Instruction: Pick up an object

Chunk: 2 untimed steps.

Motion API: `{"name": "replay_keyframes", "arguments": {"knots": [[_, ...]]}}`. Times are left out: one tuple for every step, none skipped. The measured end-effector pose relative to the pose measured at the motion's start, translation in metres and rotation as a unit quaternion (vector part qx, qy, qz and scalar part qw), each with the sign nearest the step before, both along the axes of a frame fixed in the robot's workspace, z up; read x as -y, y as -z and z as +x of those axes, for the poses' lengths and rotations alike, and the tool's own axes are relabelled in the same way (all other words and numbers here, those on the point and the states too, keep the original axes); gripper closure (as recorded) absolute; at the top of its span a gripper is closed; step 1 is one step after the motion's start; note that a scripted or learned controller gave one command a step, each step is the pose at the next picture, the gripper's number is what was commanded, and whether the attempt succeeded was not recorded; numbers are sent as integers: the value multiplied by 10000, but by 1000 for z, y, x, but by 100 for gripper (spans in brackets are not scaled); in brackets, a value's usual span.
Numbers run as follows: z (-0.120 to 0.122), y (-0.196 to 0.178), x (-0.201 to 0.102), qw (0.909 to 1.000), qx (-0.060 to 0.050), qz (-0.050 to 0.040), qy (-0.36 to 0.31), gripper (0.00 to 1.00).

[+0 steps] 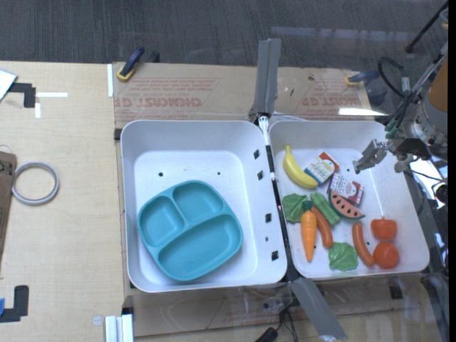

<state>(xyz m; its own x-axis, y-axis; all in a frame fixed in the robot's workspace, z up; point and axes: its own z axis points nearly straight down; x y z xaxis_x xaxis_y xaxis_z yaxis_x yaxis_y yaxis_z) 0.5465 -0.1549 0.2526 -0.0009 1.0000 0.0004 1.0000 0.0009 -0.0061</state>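
You have two white bins side by side on the worktop (64, 120). The left bin (142, 137) holds a teal divided plate (189, 229), lying flat in its lower half.

The right bin (417, 212) holds the toy food. A banana (297, 169) lies at the upper left of that bin. Just right of it is a small snack packet (320, 168), and below that a second packet (345, 188) touching a watermelon slice (346, 208). A leafy green piece (293, 206) sits at the left, with a carrot (308, 235) below it pointing down. A sausage (323, 227) lies just right of the carrot, and a green pod (325, 209) sits above it. Another leafy green (343, 256) is at the bottom centre, beside a second sausage (362, 244). Two tomatoes (385, 242) sit at the lower right, one above the other.

The gripper (379, 154) is over the upper right part of the right bin, reaching in from the frame's right edge. You cannot tell whether its fingers are released or clenched; nothing is seen between them. It is apart from the food, with the second packet the nearest item.

On the worktop at far left you see a roll of tape (33, 183).
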Motion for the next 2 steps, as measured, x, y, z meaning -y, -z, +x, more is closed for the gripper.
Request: {"name": "replay_keyframes", "arguments": {"knots": [[-19, 156, 5, 9947, 15, 7, -1031, 0], [-19, 146, 6, 9948, 16, 4, -1014, 100]]}}
